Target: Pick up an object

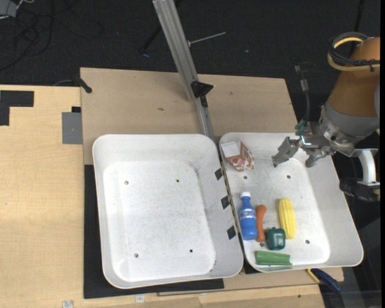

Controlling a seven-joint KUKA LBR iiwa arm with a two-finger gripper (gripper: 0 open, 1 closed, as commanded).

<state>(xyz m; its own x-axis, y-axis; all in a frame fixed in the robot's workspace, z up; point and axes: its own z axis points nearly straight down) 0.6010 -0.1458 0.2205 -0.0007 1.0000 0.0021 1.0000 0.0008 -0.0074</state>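
Tool [298, 153] hovering with jaws apart at right bin's [343, 236] 12 o'clock. Corn [286, 217] at 6 o'clock looking light, stiff; grip across its middle.

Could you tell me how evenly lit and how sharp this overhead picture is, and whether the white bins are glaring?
Camera view: bright, even light on the left bin and right bin, near washed-out white yet speckle visible; background beyond the bench very dark; gripper slightly soft; corn cob and blue bottle reasonably sharp, shadows faint.
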